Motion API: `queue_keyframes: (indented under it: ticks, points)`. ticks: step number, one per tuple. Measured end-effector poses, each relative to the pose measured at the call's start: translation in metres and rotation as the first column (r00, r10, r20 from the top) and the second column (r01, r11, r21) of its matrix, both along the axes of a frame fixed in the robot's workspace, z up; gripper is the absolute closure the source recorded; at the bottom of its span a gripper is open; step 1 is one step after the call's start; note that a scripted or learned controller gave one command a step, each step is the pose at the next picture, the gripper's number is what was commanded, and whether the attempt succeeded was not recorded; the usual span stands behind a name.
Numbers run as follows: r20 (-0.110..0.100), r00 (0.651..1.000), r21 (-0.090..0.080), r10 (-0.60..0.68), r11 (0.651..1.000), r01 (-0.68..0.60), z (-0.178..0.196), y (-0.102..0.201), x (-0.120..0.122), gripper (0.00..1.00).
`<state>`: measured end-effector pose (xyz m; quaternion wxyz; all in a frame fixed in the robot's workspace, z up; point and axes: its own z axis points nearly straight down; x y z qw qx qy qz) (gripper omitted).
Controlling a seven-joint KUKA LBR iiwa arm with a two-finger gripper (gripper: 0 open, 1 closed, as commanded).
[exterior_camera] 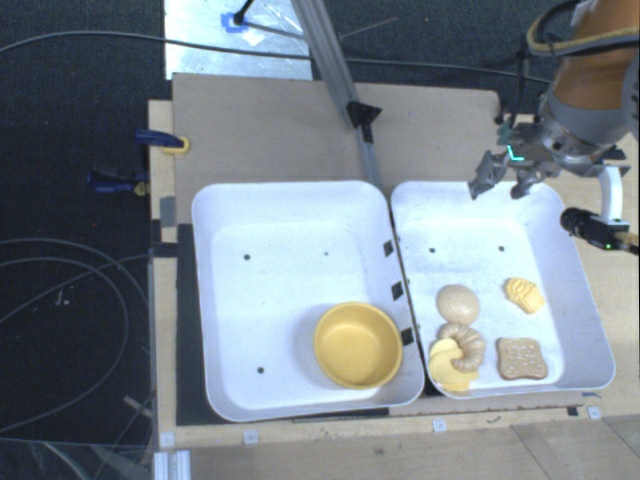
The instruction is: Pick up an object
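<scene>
My gripper (503,183) hangs above the far edge of the right bin (480,223), its two dark fingers spread open with nothing between them. Well below it, near the bin's front, lie a beige round bun (457,301), a curled croissant-like piece (466,345), a yellow slice (449,370) at the front left corner, a brown square cracker (521,358) and a small yellow ridged piece (524,294). A yellow bowl (357,344) sits in the left bin (270,248) at its front right.
A slanted grey pole (335,63) crosses the bench behind the bins. Blue and yellow clamps (140,163) grip the bench's left edge. Cables lie on the dark floor at left.
</scene>
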<state>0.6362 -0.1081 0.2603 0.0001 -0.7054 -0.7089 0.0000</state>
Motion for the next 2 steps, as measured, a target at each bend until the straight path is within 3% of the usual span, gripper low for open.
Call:
queue_keyframes:
  ticks: [1, 2]
  points:
    - [0.002, 1.0, 0.0, 0.0, 1.0, 0.0, 0.001, 0.0, 0.001, 0.0]
    - [-0.001, 1.0, -0.001, -0.004, 1.0, 0.004, -0.043, -0.007, 0.001, 0.0]
